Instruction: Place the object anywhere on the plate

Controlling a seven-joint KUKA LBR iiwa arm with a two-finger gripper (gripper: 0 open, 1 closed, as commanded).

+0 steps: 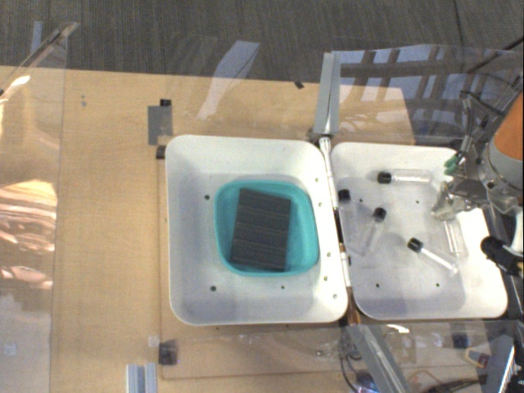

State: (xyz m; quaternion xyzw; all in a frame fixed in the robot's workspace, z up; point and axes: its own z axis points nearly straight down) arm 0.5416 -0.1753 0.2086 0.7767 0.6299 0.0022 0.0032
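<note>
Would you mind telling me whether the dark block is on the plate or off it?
On it. The dark block lies flat inside the teal plate in the left bin, with the plate's rim showing all round.

The two bins (188,219) look like smooth white plastic, a bit shiny. The plate (223,219) is smooth teal plastic. The dark block (261,229) on it looks matt and ridged (maybe foam, hard to tell). The little tubes (430,255) are see-through with black caps. The bench (98,219) looks like pale wood.
</note>
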